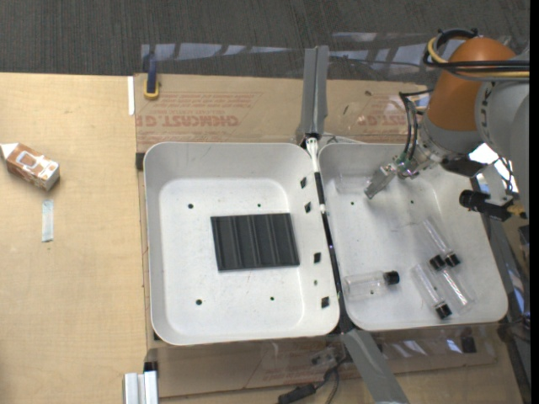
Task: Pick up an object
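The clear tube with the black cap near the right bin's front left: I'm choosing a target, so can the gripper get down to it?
Probably yes: the clear tube lies alone on the right bin floor, apart from the other tubes, with nothing between it and the gripper.

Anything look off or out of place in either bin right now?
Nothing is spilled or broken. The clear tubes lie scattered on their sides in the right bin; a small box sits alone, askew, on the bench outside the bins.

Dark ribbed floor (pixel 210 11) lies beyond a tan wooden bench (pixel 67 301).
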`<state>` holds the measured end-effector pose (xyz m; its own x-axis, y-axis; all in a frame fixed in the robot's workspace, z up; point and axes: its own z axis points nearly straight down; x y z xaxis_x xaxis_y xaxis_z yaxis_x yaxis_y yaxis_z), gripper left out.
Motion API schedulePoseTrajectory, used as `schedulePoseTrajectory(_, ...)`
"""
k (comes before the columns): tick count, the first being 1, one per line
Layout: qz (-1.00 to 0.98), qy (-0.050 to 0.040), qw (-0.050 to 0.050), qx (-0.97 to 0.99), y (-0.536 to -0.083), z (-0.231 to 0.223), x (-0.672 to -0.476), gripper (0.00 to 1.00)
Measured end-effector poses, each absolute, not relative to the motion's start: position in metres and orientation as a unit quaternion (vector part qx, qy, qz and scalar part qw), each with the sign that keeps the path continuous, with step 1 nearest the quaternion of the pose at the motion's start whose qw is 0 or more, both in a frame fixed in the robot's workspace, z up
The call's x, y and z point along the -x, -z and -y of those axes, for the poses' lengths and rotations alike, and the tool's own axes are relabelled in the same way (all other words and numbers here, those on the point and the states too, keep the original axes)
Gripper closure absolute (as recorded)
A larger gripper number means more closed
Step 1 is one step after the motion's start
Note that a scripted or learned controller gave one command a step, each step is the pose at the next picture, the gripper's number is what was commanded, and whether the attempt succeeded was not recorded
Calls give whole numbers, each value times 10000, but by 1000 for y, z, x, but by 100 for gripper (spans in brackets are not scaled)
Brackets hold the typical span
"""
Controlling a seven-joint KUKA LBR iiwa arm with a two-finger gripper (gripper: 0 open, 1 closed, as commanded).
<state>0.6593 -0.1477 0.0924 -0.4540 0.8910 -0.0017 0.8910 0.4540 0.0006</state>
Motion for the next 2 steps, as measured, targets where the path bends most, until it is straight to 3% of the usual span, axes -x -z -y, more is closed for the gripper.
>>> schedulePoseTrajectory(1,-8532,7,25,-5215,-102,148,-660,100)
schedulePoseTrajectory(2,-8532,8,25,-5216,-102,148,-660,0)
